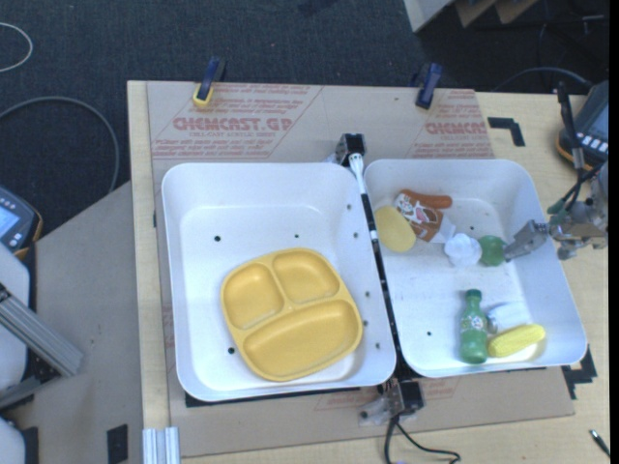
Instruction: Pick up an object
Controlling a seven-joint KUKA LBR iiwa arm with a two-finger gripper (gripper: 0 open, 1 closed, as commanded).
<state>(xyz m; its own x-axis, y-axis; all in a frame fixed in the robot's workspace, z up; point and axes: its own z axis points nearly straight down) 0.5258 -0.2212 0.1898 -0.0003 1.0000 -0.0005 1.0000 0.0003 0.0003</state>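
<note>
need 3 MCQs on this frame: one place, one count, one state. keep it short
1. Where does the yellow divided plate lie?
A. left bin
B. right bin
C. on the cardboard

2. How many compartments does the plate have?
A. two
B. three
C. five

3. How does the green bottle rest?
A. standing upright
B. lying on its side
C. propped on the bin wall

Key:
1 A, it sits on the floor of the left bin.
2 B, two small sections and one large one show.
3 B, it lies flat in the right bin beside the yellow corn cob.

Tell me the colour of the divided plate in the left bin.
Yellow: the divided plate shows plainly in the camera view.
</note>
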